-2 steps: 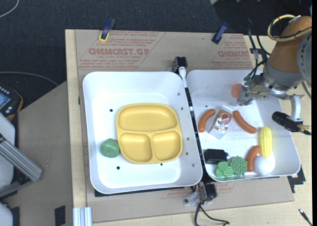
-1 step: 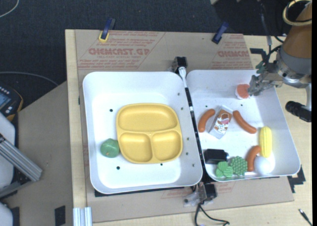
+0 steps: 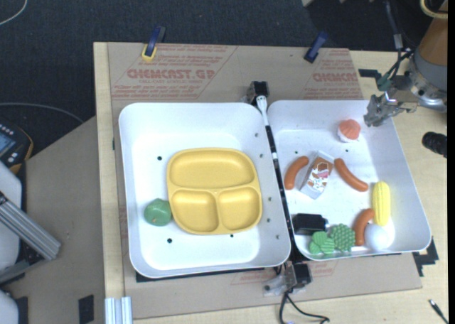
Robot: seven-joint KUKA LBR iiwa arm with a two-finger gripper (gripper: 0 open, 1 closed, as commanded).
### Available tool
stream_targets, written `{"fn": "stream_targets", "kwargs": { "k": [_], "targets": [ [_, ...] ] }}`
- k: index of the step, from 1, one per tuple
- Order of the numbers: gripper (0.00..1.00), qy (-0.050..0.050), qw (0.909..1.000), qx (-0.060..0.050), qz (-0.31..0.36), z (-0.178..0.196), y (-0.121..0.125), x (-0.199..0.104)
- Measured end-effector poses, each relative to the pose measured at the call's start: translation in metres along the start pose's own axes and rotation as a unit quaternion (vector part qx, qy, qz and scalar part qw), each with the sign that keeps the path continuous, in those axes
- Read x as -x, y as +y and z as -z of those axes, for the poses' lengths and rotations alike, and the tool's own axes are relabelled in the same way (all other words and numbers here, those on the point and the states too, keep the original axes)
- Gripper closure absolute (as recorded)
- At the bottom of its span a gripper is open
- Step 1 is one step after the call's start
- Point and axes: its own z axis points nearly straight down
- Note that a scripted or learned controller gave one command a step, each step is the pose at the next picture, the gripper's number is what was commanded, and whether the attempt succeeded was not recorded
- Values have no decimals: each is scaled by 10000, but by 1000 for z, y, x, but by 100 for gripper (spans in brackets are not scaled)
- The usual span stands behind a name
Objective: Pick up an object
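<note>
My gripper [image 3: 377, 115] hangs over the far right corner of the right bin [image 3: 407, 173], with nothing visible between its fingers. Just left of it lies a round orange-pink toy [image 3: 349, 130]. Further forward in that bin lie two sausages [image 3: 296, 172] [image 3: 351, 175], a small white carton [image 3: 318, 176], a yellow corn cob [image 3: 382, 202], a third sausage [image 3: 363, 224], a white egg [image 3: 380, 236], green toys [image 3: 333, 240] and a black block [image 3: 308, 222].
The left bin [image 3: 142, 145] holds a yellow compartment plate [image 3: 213, 191] and a green ball [image 3: 158, 212] at its left. Clamps [image 3: 150, 47] [image 3: 315, 48] grip the bench's far edge. The arm comes in from the upper right.
</note>
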Motion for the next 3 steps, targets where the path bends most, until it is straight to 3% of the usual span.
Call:
{"fn": "stream_targets", "kwargs": {
  "k": [1,3],
  "targets": [
    [100,2,10000,-4,1,23,1,0],
    [100,31,10000,-48,29,18,-12,-117]
  ]
}}
